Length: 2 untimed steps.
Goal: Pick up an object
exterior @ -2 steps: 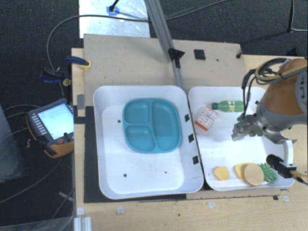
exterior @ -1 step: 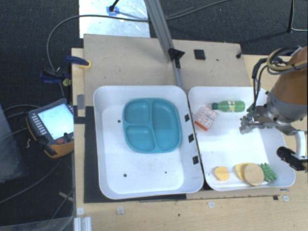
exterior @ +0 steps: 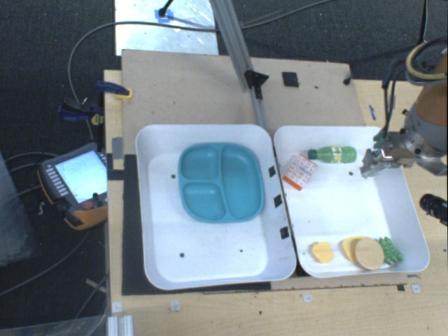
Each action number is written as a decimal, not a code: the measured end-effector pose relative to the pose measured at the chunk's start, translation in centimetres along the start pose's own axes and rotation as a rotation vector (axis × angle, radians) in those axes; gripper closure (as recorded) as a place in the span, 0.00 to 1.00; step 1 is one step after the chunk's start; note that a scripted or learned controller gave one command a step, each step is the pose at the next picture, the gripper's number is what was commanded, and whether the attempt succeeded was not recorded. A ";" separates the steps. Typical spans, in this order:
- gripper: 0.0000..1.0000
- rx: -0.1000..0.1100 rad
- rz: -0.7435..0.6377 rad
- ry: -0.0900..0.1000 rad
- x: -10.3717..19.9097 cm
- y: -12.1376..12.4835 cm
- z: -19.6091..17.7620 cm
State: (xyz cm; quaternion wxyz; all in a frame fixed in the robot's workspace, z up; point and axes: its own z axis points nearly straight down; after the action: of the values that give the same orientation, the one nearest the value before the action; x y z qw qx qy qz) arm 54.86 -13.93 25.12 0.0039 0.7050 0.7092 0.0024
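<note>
No legible text. Green bottle (exterior: 333, 155) label and red-white packet (exterior: 297, 171) print in right bin too blurred to read; handheld pendant (exterior: 75, 185) screen on the left washed out.

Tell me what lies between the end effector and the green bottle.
Nothing: in the camera view, only bare white bin floor separates the end effector from the green bottle.

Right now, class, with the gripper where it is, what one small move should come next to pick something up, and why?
Probably shift the gripper toward the view's left, over the green bottle. It is the nearest object in the right bin, lying on its side just beside the gripper, apart from the red-and-white packet.
</note>
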 end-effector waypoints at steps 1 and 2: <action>1.00 0.005 -0.003 0.002 4.7 2.2 1.4; 1.00 0.005 -0.005 0.004 8.9 4.7 1.5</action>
State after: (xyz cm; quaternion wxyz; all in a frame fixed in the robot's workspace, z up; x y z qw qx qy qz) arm 59.54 -4.97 23.66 0.0008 0.7034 0.7108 0.0019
